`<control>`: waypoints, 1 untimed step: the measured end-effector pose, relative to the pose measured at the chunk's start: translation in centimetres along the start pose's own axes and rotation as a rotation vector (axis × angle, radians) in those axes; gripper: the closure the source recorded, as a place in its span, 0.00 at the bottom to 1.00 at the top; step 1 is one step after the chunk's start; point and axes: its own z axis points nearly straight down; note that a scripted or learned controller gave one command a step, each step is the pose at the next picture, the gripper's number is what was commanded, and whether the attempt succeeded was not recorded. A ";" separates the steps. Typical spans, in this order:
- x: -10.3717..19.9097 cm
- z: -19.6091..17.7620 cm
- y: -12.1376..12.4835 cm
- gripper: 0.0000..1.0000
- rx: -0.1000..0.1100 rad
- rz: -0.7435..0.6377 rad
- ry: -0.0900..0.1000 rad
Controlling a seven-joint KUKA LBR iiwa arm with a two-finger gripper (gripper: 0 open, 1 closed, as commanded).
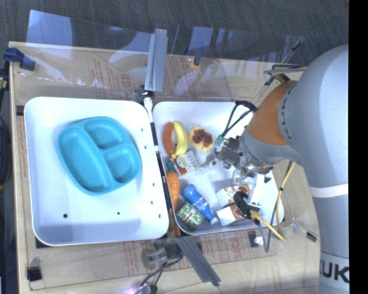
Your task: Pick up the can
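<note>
The can (189, 215) is small and green with a patterned label. It lies on its side near the front left corner of the right bin (216, 111), beside a blue bottle (198, 202). My gripper (238, 164) hangs over the middle right of that bin, up and to the right of the can and apart from it. The wrist and its cables hide much of the gripper.
The right bin also holds a banana (180, 137), a carrot (173, 187), a round pastry (200, 138) and a white and brown carton (233, 204). A blue divided tray (99, 154) lies in the left bin (40, 213). The arm covers the right bin's right side.
</note>
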 end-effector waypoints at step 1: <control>0.1 -0.9 -0.1 1.00 0.004 -0.005 0.000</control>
